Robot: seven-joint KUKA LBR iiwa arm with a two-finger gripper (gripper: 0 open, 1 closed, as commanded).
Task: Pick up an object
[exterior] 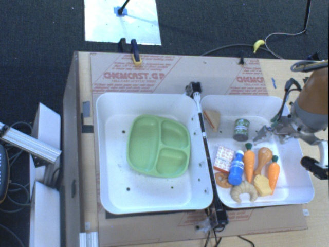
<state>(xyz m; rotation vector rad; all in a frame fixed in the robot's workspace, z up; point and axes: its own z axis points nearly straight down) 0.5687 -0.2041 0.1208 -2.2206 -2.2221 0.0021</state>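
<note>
The gripper [267, 131] hangs over the right bin [308, 189], just right of the small green can [240, 129], which serves here as the landmark. Its fingers are small and blurred, so I cannot tell how they stand, and nothing shows between them. Behind the gripper the grey wrist leads right to the orange band of the arm [314, 99], well to the right of the can.

This reads as the approach step: the gripper is low over the bin but not yet on anything. The task names no particular object, so any item in this bin would serve. The nearest candidates are the can itself and the first carrot [249, 161], just below and right of the can. The next move likely calls for settling on one target, centring over it, descending with room on both sides, then closing and lifting. The crowding below the can could make a clean grasp hard; the can stands more alone.

Also in the right bin, below the can: a blue bottle [236, 168], a red-and-white packet [223, 158], a pretzel [222, 179], a croissant [244, 191], a cheese wedge [262, 185], a tan pear-like piece [264, 157] and a second carrot [273, 173]. A sandwich wedge [212, 119] lies left of the can.

The left bin [113, 189], well left of the can, holds a green divided tray [159, 146].
</note>
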